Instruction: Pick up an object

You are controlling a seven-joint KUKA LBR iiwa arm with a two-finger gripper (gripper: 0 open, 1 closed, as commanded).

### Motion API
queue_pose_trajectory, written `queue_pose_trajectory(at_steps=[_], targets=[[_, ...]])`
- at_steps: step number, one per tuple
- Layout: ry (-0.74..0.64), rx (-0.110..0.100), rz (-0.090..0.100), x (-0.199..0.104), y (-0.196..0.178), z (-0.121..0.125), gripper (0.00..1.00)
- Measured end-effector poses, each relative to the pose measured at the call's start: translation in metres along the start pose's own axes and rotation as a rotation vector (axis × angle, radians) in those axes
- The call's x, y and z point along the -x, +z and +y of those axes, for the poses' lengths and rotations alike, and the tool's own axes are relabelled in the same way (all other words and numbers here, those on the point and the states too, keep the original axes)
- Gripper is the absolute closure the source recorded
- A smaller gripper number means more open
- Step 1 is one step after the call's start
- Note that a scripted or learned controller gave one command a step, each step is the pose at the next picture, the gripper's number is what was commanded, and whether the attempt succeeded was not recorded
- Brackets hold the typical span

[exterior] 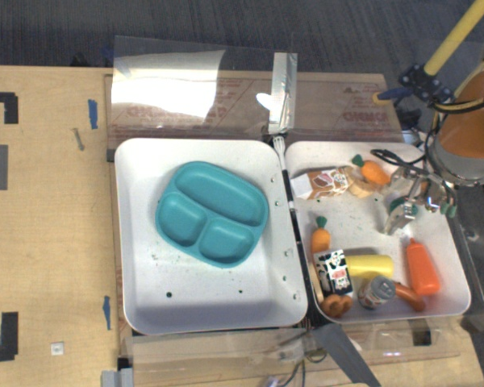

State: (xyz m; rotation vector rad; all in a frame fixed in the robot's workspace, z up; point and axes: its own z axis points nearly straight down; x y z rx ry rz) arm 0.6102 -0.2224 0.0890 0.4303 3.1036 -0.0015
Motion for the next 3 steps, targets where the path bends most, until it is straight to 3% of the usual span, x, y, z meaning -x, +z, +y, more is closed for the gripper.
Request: queue_pose_trajectory(at_steps=[1,2,3], targets=[[0.077,-0.007,0.013,0.023,0.001,0.032,0.00],[0.006,0.000,0.002,0.024,0.002,0.028,0.00],[-0.119,0.000,0.001,0.010,0.001,0.001,0.00]])
